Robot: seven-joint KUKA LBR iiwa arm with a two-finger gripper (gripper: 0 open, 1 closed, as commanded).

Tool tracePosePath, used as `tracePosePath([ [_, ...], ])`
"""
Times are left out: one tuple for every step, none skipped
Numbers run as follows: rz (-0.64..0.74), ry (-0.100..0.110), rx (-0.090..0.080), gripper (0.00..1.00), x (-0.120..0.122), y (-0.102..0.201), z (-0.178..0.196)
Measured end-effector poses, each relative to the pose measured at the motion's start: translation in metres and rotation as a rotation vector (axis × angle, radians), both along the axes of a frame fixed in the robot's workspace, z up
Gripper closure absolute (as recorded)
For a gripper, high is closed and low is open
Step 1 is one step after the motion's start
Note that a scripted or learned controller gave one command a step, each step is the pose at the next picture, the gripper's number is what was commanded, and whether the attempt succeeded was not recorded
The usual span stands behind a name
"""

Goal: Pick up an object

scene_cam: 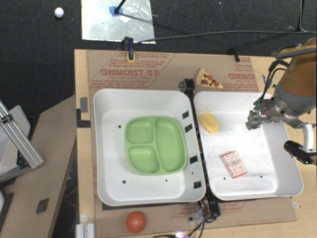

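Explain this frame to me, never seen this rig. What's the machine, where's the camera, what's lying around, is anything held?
One camera, fixed above the bench, looks down at a slant. The grey and orange shape at the right is a robot arm; its gripper hangs over the right bin, and nothing is visibly between its fingers. Two shallow white bins sit side by side. The left bin holds a green divided plate. The right bin holds a yellow lump and a small pink box. Outside the bins: a toy pizza slice behind them, and an orange ball in front. Its job is to pick up an object; that isn't done yet.
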State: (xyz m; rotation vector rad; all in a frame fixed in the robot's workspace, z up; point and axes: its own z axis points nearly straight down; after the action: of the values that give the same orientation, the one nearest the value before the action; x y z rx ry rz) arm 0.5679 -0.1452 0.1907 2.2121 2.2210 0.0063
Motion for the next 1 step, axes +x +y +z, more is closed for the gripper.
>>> tracePosePath([
  [0.002,-0.002,0.0,1.0,0.0044,0.003,0.0641],
])
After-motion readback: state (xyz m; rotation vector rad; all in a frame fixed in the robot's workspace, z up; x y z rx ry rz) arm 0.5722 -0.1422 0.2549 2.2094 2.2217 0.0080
